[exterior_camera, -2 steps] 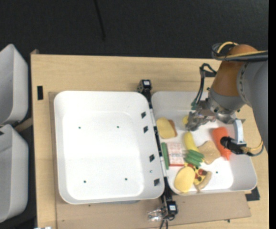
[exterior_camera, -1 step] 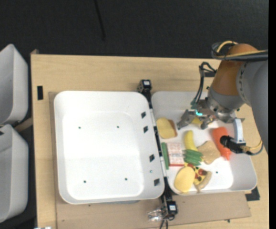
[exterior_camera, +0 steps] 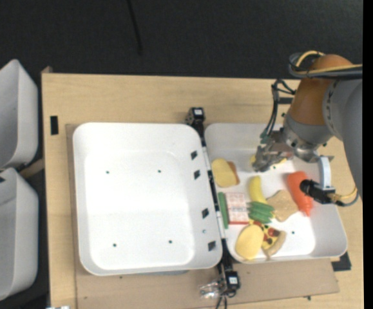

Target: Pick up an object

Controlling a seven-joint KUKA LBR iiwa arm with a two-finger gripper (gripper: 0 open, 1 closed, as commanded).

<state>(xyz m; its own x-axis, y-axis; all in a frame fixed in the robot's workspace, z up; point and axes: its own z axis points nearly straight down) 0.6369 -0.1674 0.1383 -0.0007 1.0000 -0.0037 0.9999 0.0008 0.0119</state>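
Wooden bench (exterior_camera: 141,98); glossy white bins (exterior_camera: 134,140); metal gripper (exterior_camera: 265,161).

— Any words or numbers you can read from up there?

— None. The one printed thing is the pink-and-white card (exterior_camera: 236,208) in my right bin (exterior_camera: 325,240), at about seven o'clock from my pincer (exterior_camera: 268,158); its marks are too blurred to make out.

— Labels on the bench (exterior_camera: 141,95)?

— Only small black tags, no legible characters.

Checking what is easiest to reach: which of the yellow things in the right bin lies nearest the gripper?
The rounded yellow piece by the divider, left of the gripper. The banana and lemon lie lower.
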